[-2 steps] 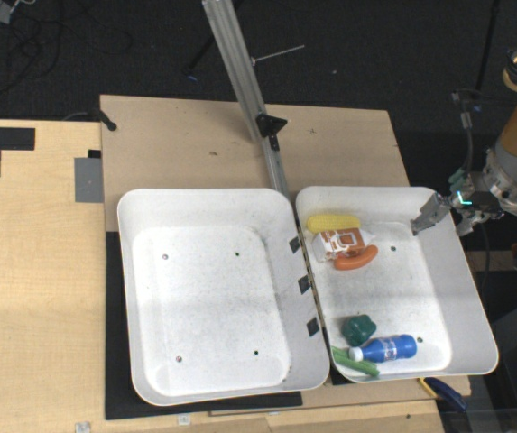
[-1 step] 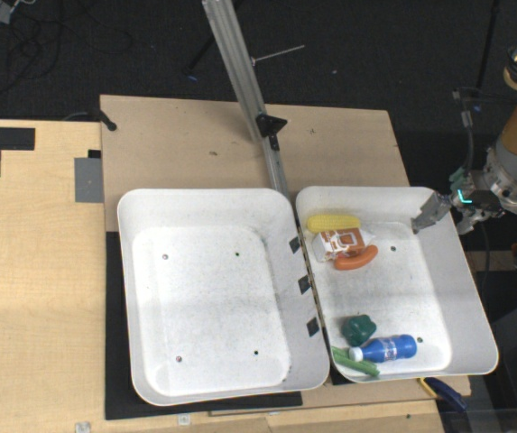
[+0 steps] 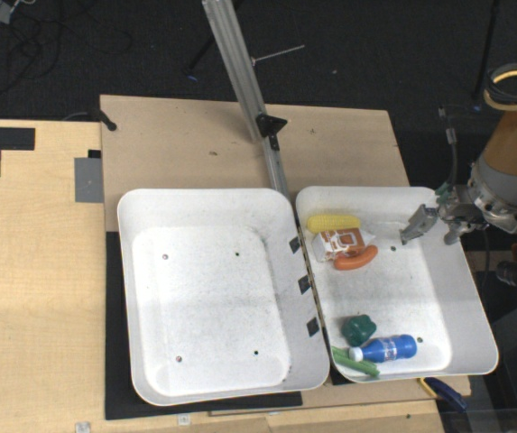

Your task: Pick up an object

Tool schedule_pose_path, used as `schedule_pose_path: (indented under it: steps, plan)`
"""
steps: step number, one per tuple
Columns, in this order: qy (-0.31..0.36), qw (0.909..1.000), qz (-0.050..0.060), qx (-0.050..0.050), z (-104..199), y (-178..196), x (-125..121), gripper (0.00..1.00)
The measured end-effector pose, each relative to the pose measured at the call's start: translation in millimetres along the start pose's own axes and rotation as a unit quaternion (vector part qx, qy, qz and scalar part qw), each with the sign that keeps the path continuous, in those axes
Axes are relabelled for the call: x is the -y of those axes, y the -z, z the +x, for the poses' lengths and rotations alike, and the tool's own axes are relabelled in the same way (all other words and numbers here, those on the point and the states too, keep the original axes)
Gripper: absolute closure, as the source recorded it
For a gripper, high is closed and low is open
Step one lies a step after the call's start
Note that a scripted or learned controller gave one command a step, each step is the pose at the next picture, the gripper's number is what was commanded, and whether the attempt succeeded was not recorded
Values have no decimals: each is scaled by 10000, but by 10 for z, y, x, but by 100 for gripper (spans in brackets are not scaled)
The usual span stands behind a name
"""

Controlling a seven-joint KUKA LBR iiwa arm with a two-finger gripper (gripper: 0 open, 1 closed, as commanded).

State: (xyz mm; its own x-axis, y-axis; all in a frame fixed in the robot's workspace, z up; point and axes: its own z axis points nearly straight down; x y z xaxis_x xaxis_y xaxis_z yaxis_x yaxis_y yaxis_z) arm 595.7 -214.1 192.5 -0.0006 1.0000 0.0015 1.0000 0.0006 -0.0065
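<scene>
The right bin (image 3: 456, 287) holds a yellow piece (image 3: 333, 222), a small white-and-orange packet (image 3: 341, 240) and an orange sausage-shaped piece (image 3: 355, 259) near its back left. A dark green lump (image 3: 359, 329), a blue bottle with a white cap (image 3: 386, 348) and a light green strip (image 3: 355, 364) lie at its front. My gripper (image 3: 436, 224) hangs above the bin's back right edge, its two grey fingers spread apart with nothing between them. It is well to the right of the packet group.
The left bin (image 3: 206, 291) sits beside the right one, joined by black clips (image 3: 304, 282). A slanted aluminium rail (image 3: 240, 70) rises behind the bins. Wooden board surrounds the bins, with a light tabletop at left.
</scene>
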Motion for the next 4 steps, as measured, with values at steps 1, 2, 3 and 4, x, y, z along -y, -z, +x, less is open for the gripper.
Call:
schedule_pose_path:
  steps: [1, 2, 3, 4]
  plan:
    - [-4, 10000, 11, -7, -5, -640, -24, 0]
    - [-9, 10000, -17, 5, 4, -1030, -26, 0]
    - [-21, 10000, -19, 5, -2, -916, -26, 100]
    - [-24, 10000, -50, 13, -9, -287, 11, 100]
